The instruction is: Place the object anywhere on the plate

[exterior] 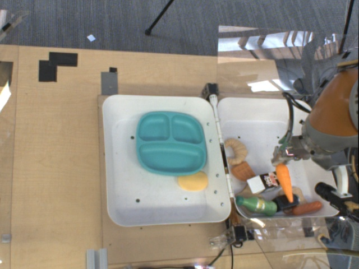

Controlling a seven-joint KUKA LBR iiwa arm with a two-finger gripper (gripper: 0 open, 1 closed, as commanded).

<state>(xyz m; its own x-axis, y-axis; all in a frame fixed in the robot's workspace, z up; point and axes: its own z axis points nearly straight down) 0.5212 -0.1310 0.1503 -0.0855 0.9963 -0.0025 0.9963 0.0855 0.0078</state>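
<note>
The carrot (284, 182) was seen in the right bin (252, 116), hanging upright just under the gripper (282, 157), above a pile with a green bottle (257, 205). It appeared pinched at its top end, though that could not be confirmed with certainty. It was judged a light, stiff, smooth toy, likely to swivel; a hold nearer its middle was thought safer. The teal plate (170, 142) lay in the left bin (120, 167), well apart.
</note>
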